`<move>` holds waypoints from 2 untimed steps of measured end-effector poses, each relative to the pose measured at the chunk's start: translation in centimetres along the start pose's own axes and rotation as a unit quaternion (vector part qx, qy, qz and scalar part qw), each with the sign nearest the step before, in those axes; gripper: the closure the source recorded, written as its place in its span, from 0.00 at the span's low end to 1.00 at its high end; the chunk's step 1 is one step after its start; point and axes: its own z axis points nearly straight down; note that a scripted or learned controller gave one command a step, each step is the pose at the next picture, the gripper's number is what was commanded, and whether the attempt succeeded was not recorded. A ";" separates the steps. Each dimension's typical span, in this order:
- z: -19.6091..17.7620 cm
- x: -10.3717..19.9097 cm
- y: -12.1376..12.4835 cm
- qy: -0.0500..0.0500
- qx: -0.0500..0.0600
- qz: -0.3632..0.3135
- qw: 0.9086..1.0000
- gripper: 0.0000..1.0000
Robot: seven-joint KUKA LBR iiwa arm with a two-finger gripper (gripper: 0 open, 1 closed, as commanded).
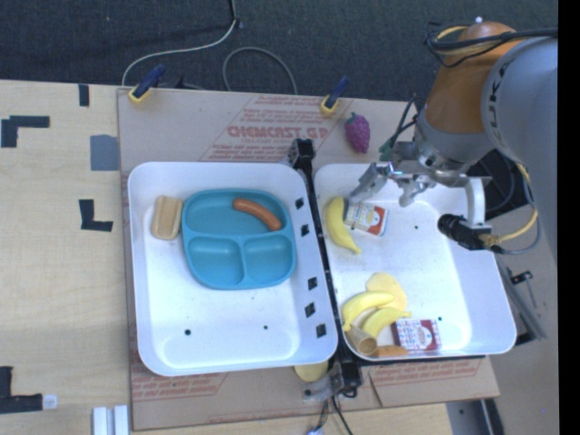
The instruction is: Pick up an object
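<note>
Carton [368, 217], small red-and-white, lies beside banana [338, 225] in right bin [471, 270]; gripper [391, 186] above, fingers spread, its far side partly hidden by wrist.

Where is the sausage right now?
In the camera view, the sausage lies in the upper compartment of the blue plate in the left bin, with a bread slice just left of the plate.
</note>
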 end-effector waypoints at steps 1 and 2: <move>7.4 -6.8 4.8 -0.002 0.000 0.002 1.000 0.00; 10.5 -3.7 3.5 -0.002 -0.006 0.001 1.000 0.00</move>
